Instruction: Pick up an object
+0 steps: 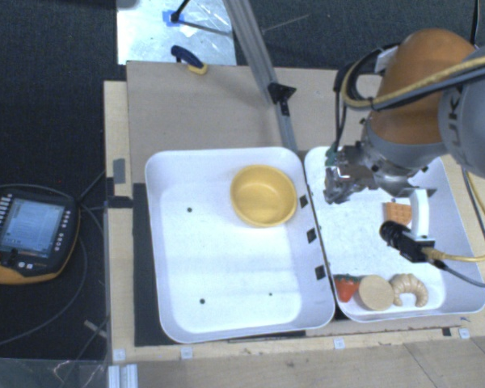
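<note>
Looking from the largest thing down, we start with the bench [202, 111], a flat brown board carrying two shallow white bins side by side. The left bin [218, 289] is smooth moulded plastic with rounded corners, and a yellow bowl [263, 194] sits near its far right corner. The right bin [352, 225] has the grey arm [436, 95], with its orange band, reaching over its far edge, and the claw [340, 183] hangs above that bin's far left corner. We cannot tell how far the claw is open, and we see nothing in it. The bowl is round, glossy and rigid, probably light plastic; we judge it slippery on the curve, so one finger inside and one outside the rim would be the surest hold. Along the near edge of the right bin lie smaller pieces: a tan disc [375, 293], flat and stiff-looking, a pale croissant-shaped toy [411, 289] beside it, and a small red piece [346, 288] toward the near left corner. An orange block [397, 213] rests mid-bin, partly under the arm.
</note>
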Controlling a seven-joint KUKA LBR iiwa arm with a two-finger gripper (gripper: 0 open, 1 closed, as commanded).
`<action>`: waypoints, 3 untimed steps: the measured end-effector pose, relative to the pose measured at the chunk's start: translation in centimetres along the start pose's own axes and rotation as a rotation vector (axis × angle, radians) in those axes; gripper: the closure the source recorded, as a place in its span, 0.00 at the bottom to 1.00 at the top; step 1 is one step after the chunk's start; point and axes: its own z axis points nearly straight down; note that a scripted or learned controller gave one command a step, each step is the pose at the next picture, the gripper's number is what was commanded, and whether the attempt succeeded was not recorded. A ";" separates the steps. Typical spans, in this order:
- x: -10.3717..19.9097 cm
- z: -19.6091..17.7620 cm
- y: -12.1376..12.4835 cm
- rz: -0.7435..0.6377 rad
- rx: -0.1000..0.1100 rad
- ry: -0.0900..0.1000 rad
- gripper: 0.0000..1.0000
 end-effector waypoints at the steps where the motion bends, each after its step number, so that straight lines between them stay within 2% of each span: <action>1: 4.2 2.4 -1.8 0.000 0.001 0.000 1.00; 2: 9.1 4.0 -3.6 0.000 0.000 0.000 1.00; 3: 8.9 2.0 -3.9 0.003 -0.002 0.000 1.00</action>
